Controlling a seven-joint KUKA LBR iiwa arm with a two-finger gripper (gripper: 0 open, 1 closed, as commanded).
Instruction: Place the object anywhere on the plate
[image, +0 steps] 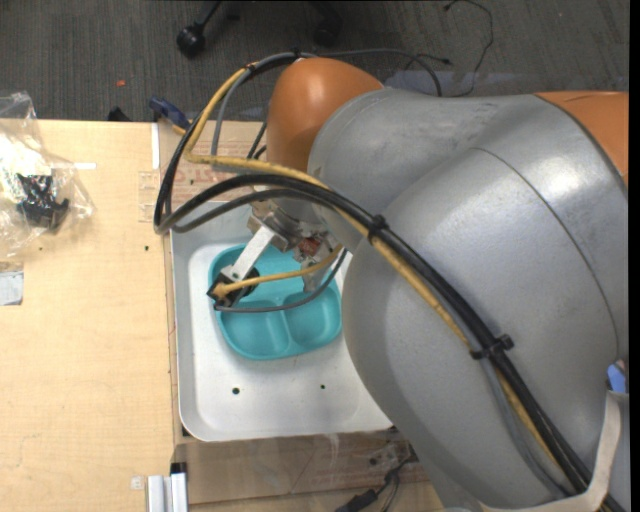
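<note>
As I cannot tell whether my gripper (297, 250), at the 1 o'clock rim of the teal plate (285, 338) at 11 o'clock in its bin (262, 412), is spread or clasping the object, I should release low, nearer centre.

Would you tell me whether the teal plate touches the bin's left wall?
Apart: the camera view shows bare white floor between the teal plate and the bin's left wall.

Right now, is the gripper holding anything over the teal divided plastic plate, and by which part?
Cannot be told: the bulky grey arm covers most of the gripper, which hangs over the teal divided plastic plate in the shallow white bin.
</note>
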